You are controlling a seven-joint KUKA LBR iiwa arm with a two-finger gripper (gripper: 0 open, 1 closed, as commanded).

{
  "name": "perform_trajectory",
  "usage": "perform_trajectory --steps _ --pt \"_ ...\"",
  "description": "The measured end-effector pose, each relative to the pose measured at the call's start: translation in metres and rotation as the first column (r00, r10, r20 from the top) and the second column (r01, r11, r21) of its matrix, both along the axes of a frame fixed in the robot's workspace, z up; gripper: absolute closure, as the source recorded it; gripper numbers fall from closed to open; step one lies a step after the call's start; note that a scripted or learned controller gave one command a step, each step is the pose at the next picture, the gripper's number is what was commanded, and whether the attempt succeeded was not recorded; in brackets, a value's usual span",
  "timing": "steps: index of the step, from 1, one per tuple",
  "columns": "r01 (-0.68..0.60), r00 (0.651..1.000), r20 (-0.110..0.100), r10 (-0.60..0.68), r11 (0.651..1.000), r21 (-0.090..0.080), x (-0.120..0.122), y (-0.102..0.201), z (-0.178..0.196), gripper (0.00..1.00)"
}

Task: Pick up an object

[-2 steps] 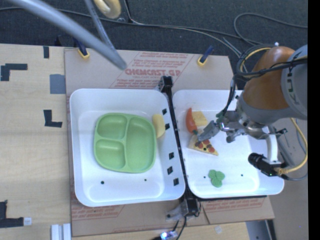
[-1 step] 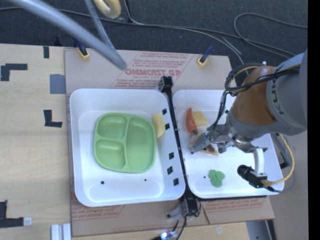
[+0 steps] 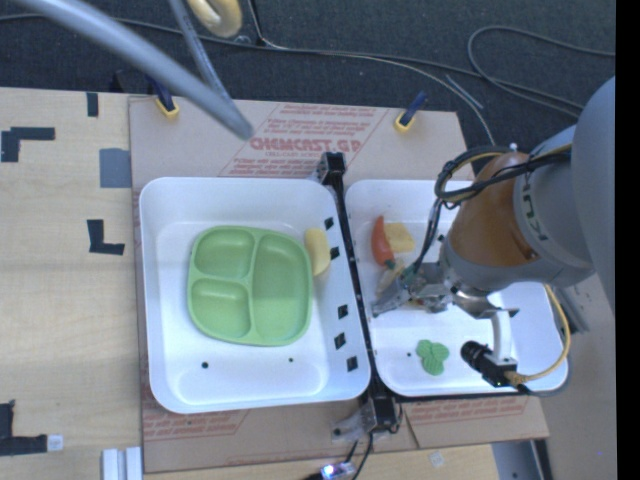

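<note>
1. Currently the arm hangs low over the right bin (image 3: 560, 363), gripper (image 3: 398, 293) near the bin's left wall. Reads as the approach or grasp step of the pick.
2. Whether the fingers are parted or closed: cannot tell, as the metal tips blur into clutter. Nothing is plainly held between them.
3. Candidate things: a red-orange piece (image 3: 382, 241) and a pale yellow piece (image 3: 401, 237) touching one another, just beyond the gripper; a small green piece (image 3: 432, 356) nearer the front of the bin, apart from the rest.
4. Next move, by my judgement: settle over one piece, close, then lift straight up clear of the wall.
5. Left bin (image 3: 165, 348) holds a green divided tray (image 3: 248, 286) with a yellow piece (image 3: 317, 251) beside it against the divider.
6. Hindrances: the bin wall close by, and cables (image 3: 445, 203) looping off the wrist.
</note>
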State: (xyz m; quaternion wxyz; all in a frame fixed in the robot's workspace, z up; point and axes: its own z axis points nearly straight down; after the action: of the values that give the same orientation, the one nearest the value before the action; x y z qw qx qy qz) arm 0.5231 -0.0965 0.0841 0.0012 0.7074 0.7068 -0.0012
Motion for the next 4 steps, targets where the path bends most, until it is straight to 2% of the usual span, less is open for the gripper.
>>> perform_trajectory --steps 1,2,3,4 --pt "-0.001 1.000 0.000 0.001 1.000 0.001 0.000 0.001 0.012 1.00" --pt "-0.001 1.000 0.003 0.001 1.000 0.003 -0.001 -0.006 0.072 1.00" --pt "-0.003 1.000 0.005 0.003 1.000 0.003 0.000 0.000 0.133 1.00" --pt "-0.002 1.000 0.001 0.002 1.000 0.003 0.001 0.000 0.150 1.00"
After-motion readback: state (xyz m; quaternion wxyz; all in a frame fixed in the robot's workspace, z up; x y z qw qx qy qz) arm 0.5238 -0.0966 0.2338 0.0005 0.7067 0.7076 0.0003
